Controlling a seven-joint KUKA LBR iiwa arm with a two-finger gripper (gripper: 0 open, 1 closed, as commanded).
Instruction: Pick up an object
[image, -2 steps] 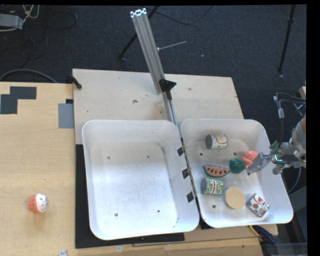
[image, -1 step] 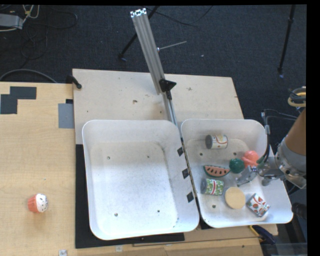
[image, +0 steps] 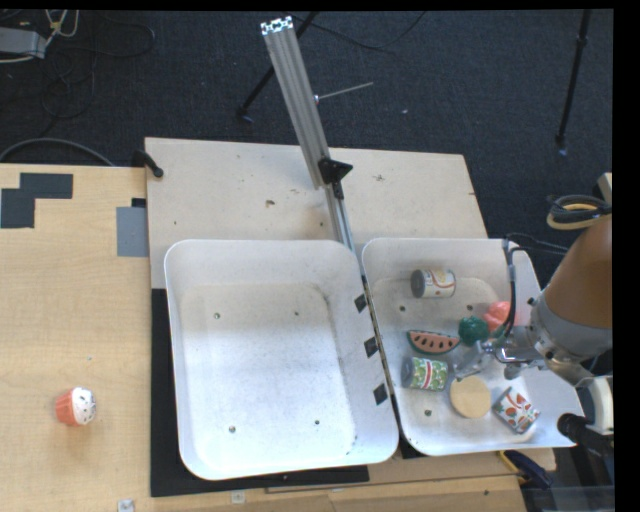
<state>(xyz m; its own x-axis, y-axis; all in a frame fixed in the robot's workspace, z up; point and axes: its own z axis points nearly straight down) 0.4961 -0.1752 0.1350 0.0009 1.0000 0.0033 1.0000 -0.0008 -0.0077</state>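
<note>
right bin (image: 440, 440) front rim | arm (image: 585, 290) reaching from right | end effector (image: 490, 352) low among toys, grip unclear

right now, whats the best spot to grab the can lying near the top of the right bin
Take the small can across its round body, midway along, coming straight down from above. It lies on its side, apart from the watermelon slice and the other pieces lower in the right bin, so both curved flanks look open for fingers. Its flat ends would probably offer less hold. The tool sits lower, near the green piece.
</note>
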